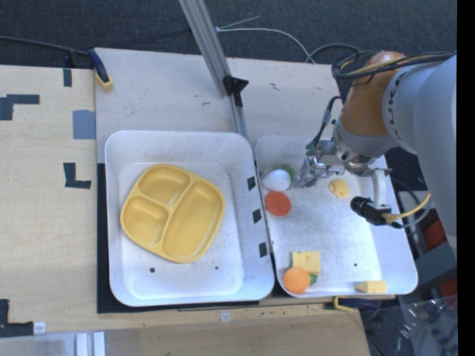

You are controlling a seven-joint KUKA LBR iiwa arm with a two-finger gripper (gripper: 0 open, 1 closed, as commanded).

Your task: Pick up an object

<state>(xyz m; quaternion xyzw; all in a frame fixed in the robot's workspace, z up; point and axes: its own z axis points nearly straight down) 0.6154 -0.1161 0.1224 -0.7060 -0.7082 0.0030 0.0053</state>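
My gripper hangs low over the back of the right bin, just right of a white egg-shaped object with something green behind it. A red ball lies just in front of the egg. A small pale yellow piece rests to the gripper's right. Near the bin's front lie an orange ball, a yellow block and a small yellow wedge. I see nothing between the fingers.
The left bin holds a yellow divided plate. A metal pole slants up from the back between the bins. The arm's grey body and orange band cover the right bin's back right corner. A black cable fitting hangs there.
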